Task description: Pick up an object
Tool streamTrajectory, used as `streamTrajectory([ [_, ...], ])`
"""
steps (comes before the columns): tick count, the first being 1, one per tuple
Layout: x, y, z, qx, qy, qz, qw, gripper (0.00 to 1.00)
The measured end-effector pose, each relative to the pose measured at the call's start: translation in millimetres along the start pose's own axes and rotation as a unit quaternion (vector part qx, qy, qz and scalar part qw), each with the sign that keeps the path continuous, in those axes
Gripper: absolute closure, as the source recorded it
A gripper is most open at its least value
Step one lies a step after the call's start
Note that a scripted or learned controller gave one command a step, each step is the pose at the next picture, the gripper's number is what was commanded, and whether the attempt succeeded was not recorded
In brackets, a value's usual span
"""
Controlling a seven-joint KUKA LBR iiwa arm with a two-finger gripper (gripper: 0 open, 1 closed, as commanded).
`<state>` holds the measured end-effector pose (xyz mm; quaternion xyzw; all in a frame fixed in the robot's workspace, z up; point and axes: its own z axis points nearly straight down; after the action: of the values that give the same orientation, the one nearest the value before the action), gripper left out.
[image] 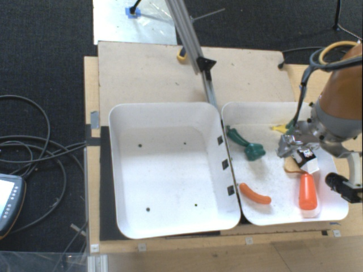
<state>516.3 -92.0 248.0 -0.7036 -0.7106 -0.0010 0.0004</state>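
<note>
The hand (290, 146) is poised in the right bin (255, 113); whether it is wide or narrow cannot be told. A tan piece (291, 165) at its six o'clock could be nudged against the orange cylinder (307, 192), and the grasp missed.

The arm (340, 89) is cut off by the right edge of the view. Its gripper (295, 146) covers part of a yellow object (279, 128) near the far edge of the right bin (255, 109), and part of a tan object (292, 166). The fingers are too blurred to judge.
</note>
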Motion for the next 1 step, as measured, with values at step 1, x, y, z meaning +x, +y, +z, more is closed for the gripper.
streamTrajectory([
  [1, 54.4, 18.0, -7.6, -0.001, 0.0, 0.0, 1.0, 1.0],
])
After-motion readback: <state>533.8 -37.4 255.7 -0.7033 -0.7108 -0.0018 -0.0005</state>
